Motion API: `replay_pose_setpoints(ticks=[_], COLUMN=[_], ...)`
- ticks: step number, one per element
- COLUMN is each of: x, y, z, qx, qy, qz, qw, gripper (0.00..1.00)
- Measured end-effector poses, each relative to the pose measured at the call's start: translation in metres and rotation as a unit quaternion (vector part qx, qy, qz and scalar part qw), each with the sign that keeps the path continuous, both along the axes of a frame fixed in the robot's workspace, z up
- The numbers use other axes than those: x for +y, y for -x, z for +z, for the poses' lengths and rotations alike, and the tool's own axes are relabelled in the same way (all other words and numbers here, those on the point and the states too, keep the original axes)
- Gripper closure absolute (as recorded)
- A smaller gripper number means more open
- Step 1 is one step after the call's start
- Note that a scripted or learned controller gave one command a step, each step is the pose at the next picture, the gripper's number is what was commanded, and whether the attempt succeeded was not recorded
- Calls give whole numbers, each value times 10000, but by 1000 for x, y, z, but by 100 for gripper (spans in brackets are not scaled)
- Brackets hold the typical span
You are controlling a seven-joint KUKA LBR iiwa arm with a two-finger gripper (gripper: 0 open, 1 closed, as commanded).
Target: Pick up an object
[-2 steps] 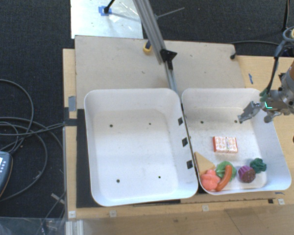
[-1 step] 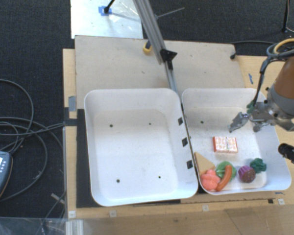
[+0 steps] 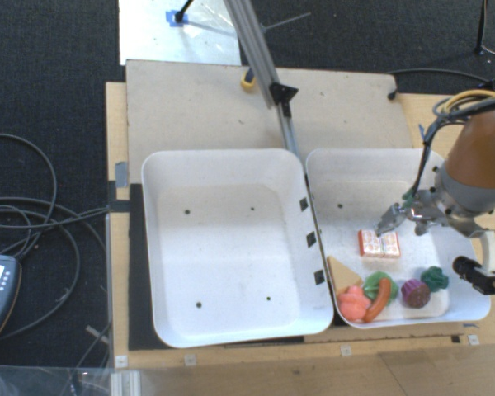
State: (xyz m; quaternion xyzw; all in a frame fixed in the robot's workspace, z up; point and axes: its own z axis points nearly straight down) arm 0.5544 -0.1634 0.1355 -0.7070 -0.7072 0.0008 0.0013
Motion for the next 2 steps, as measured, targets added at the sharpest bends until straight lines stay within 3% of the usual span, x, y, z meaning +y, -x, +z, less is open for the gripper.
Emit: replay_pose_setpoints(ticks=[1,2], x=[2,0], y=[-2,-4], z=[-44,-30], qx=[-29,-58], qy=[-19,-4], qz=[5,9], qw=[10000,10000], gripper=[0,100])
